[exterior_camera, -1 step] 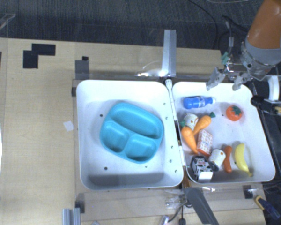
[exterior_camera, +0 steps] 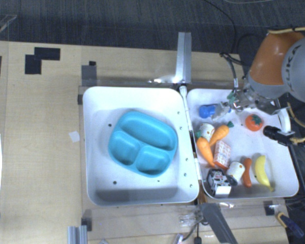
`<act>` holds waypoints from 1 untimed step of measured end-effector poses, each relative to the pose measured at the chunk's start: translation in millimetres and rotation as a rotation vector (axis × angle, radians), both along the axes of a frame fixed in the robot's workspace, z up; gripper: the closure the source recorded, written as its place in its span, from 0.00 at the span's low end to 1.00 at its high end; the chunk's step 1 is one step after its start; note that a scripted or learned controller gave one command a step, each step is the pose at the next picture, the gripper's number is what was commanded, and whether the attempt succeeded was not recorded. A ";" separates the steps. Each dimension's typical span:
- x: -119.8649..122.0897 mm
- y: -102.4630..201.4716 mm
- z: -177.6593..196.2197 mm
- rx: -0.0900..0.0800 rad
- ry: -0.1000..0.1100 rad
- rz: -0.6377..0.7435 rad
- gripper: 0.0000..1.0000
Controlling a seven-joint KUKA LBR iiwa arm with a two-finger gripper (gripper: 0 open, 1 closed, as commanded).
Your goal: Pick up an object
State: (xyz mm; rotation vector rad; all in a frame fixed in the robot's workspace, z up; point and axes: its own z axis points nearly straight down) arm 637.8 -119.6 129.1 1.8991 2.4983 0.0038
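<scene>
Gripper (exterior_camera: 233, 103) sits low over the right bin (exterior_camera: 290, 187), near its far edge, just beside the blue object (exterior_camera: 208, 110). Can't tell its state at this resolution; nothing visibly held. The blue object looks like the likeliest pick, since it lies apart from the clutter. The carrots (exterior_camera: 212, 142), banana (exterior_camera: 263, 171) and tomato-like piece (exterior_camera: 253, 122) crowd toward the bin's middle and near edge, harder to isolate. Left bin (exterior_camera: 91, 151) carries a blue divided tray (exterior_camera: 142, 143), well apart from the arm.

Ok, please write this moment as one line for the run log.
arm: over right bin | tool: near blue toy | nothing seen held | left bin: blue tray
</scene>
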 end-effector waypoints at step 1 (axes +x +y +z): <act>-3.2 -12.0 -9.9 0.001 -0.002 -0.109 0.00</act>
